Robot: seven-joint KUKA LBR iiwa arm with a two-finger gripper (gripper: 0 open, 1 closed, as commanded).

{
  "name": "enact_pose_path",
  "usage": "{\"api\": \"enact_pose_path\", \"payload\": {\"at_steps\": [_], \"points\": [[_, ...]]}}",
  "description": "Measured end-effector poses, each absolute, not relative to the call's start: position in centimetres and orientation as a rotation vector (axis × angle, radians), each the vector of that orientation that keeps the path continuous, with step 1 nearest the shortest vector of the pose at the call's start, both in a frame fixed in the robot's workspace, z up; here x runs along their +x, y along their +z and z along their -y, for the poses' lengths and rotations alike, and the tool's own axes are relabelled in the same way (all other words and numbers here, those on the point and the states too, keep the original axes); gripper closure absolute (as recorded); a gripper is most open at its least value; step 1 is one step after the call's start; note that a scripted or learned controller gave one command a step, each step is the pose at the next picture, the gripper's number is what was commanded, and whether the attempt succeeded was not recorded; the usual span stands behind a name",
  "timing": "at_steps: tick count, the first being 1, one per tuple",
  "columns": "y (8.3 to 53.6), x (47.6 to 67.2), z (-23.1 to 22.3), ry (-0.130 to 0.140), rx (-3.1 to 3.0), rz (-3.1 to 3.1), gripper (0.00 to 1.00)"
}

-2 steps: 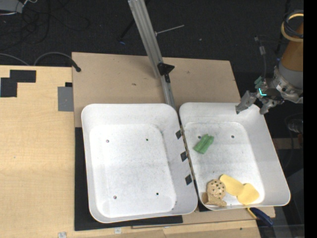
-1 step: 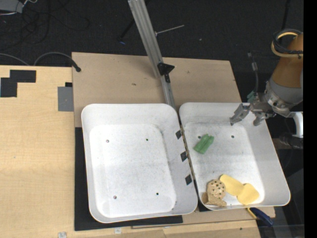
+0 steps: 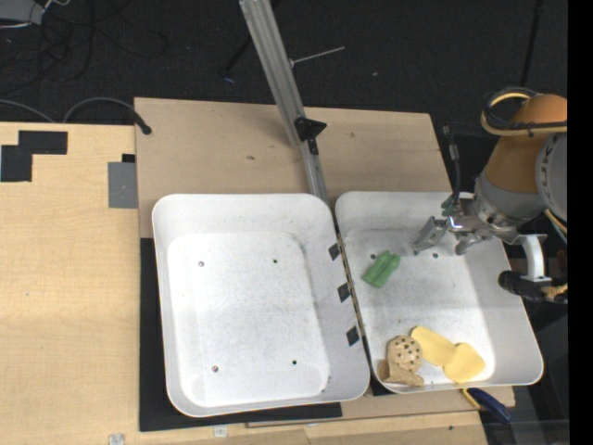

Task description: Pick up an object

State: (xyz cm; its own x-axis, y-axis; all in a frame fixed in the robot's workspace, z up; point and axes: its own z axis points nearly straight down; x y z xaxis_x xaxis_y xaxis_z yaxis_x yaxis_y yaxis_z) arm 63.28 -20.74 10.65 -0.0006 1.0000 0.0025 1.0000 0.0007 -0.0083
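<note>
Bench with two shallow white bins set side by side, their inner walls touching along a seam bearing three small black clips. Left bin (image 3: 185,213): bare speckled floor with a few small dark dots. Right bin (image 3: 508,367): three objects. Item one, a green object (image 3: 381,270), short and roughly cylindrical, lying tilted on the bin floor near the left wall, about midway along that wall. Item two, a yellow object (image 3: 450,354), flat and irregular in outline, lying against the near edge towards the near right corner. Item three, a tan perforated object (image 3: 403,359), rounded and dotted with dark holes, lying at the near left corner, touching or just beside the yellow object; which of the two cannot be told. Arm: grey with an orange band, entering over the right edge of the right bin. Gripper (image 3: 443,234): metallic, positioned over the far right part of the right bin, pointing left towards the bin's middle; whether its jaws are open or closed cannot be told, and nothing is seen between them. The green object lies near the gripper, apart from it, to its left and nearer the front. A grey metal rail (image 3: 278,82) runs at a slant from the far side down to the seam between the bins
</note>
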Motion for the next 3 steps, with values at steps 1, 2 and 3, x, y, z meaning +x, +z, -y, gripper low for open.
{"api": "enact_pose_path", "payload": {"at_steps": [1,2,3], "points": [[9.0,63.3,20.6,0.004,-2.217,2.221,0.00],[10.1,63.3,20.6,0.003,-2.218,2.220,1.00],[16.2,63.4,19.9,-0.004,-2.222,2.226,1.00]]}}
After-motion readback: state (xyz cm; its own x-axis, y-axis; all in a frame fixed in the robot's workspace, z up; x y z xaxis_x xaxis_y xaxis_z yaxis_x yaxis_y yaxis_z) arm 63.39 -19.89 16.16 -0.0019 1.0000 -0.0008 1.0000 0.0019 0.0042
